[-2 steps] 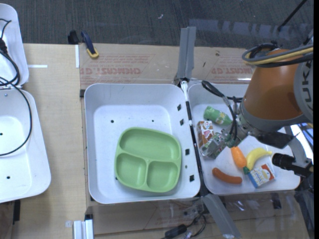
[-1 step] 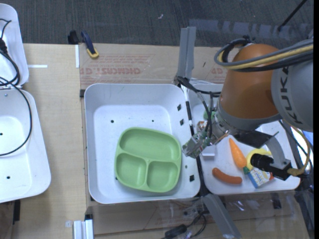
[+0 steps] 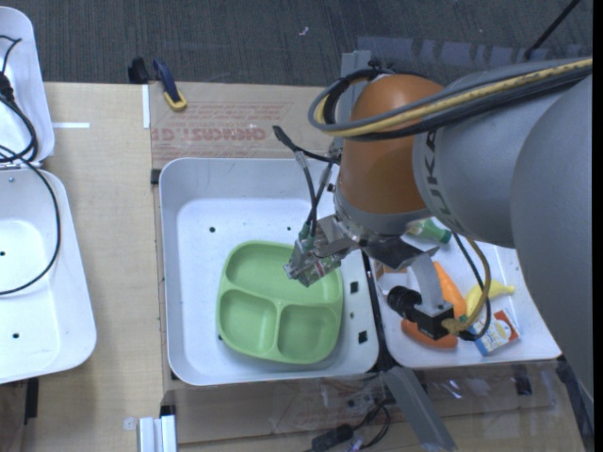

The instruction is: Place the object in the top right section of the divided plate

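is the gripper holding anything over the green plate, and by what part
Cannot be told: the gripper sits over the green divided plate, too blurred to show anything between its tips.

The grey arm (image 3: 509,149) reaches in from the right, its bulk high in the view, and bends downward at the orange band (image 3: 391,144) above the wrist. Below the band the wrist narrows to the gripper (image 3: 309,262), which points down and slightly leftward. Black cables loop beside the wrist, just above the gripper.
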